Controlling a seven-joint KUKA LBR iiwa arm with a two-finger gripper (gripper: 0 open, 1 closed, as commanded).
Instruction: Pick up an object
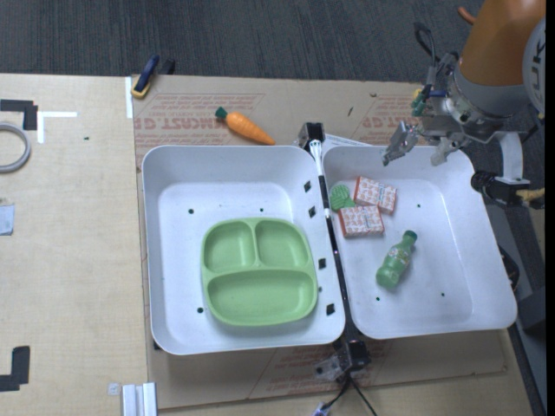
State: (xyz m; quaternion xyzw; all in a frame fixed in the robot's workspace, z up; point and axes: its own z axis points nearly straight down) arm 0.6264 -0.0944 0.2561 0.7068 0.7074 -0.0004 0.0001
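In the right bin (451, 293) lie two pink-and-white packets (375, 194) (361, 222), a small green round piece (340, 198) at their left, and a green bottle (395, 261) lying tilted below them. My gripper (421, 143) hangs over the bin's back rim, above and to the right of the packets. Its two fingers stand apart, open, with nothing between them.
A green three-compartment plate (258, 272) lies in the left bin (173, 232). An orange toy carrot (245, 126) rests on the cardboard behind the left bin. A blue-and-yellow tool (146, 76) lies at the back left. The arm's orange band (503, 16) is at top right.
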